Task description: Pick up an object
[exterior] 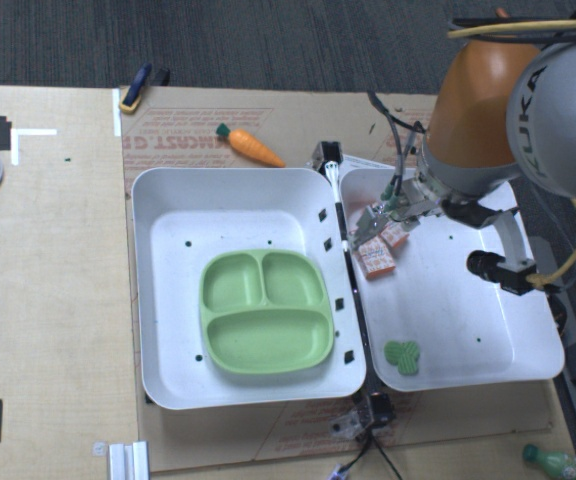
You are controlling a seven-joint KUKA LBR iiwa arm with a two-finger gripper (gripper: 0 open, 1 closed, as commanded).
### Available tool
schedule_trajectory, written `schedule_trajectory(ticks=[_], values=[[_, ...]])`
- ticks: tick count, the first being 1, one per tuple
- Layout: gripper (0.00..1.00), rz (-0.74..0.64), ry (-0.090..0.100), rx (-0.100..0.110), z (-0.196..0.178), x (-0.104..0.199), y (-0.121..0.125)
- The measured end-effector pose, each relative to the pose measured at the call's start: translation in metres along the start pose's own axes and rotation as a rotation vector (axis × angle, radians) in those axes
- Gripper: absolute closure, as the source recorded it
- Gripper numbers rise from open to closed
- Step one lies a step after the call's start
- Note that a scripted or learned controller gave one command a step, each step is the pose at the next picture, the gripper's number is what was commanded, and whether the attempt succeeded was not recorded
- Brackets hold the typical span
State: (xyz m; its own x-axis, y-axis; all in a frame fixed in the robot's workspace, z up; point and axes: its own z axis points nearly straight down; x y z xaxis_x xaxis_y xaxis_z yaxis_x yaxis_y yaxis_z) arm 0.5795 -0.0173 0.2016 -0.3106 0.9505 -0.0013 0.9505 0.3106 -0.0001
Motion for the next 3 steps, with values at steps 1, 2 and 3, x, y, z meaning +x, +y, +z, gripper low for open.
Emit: schedule_trajectory(ticks=[1,2,3], values=[[0.00,0.000,0.000,0.000,0.0000,0.0000,0.0000],[0.00,0.000,0.000,0.000,0.0000,0.0000,0.0000],[0.00,0.000,0.000,0.000,0.0000,0.0000,0.0000]])
